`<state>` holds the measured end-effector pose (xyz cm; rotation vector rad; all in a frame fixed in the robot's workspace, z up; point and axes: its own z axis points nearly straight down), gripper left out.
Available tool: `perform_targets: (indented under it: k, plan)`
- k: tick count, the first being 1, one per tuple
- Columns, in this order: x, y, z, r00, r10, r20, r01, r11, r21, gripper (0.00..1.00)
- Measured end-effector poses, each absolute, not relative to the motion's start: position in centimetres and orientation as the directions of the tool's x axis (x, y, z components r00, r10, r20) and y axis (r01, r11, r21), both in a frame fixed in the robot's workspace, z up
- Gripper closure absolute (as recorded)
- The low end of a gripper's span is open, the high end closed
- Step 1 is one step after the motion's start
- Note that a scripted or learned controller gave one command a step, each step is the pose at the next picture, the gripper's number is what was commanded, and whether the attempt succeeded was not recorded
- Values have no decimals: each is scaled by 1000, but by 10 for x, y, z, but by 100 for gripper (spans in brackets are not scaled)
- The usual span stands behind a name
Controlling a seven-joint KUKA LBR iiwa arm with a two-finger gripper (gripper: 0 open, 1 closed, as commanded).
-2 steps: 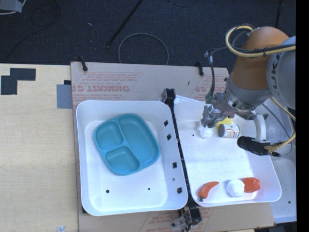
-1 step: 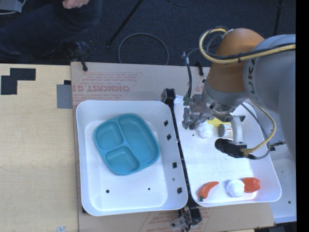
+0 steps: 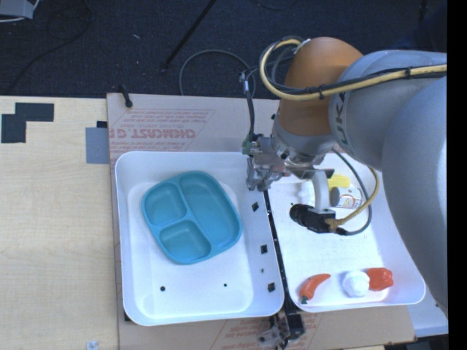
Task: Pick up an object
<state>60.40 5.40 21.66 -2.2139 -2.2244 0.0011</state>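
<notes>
My gripper [image 3: 258,172] hangs over the rim between the two bins, at the upper left corner of the right bin [image 3: 408,292]. The wrist above hides its tip. A small yellow and white object [image 3: 344,196] lies just right of it, partly under the arm. At the right bin's front edge lie a red chili pepper [image 3: 314,286], a white round object [image 3: 357,284] and a red-orange object [image 3: 380,276]. Nothing shows in the gripper's grasp.
A blue divided plate [image 3: 191,216] lies in the left bin [image 3: 190,305]. A black cable loop [image 3: 315,218] hangs off the wrist over the right bin. The big grey arm [image 3: 408,144] covers that bin's right side. Cardboard [image 3: 168,126] lies under both bins.
</notes>
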Motion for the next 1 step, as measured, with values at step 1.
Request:
perform_targets:
  k: [1]
  plan:
    - [611, 104, 231, -4, 1000, 2, 1000, 4, -2, 100]
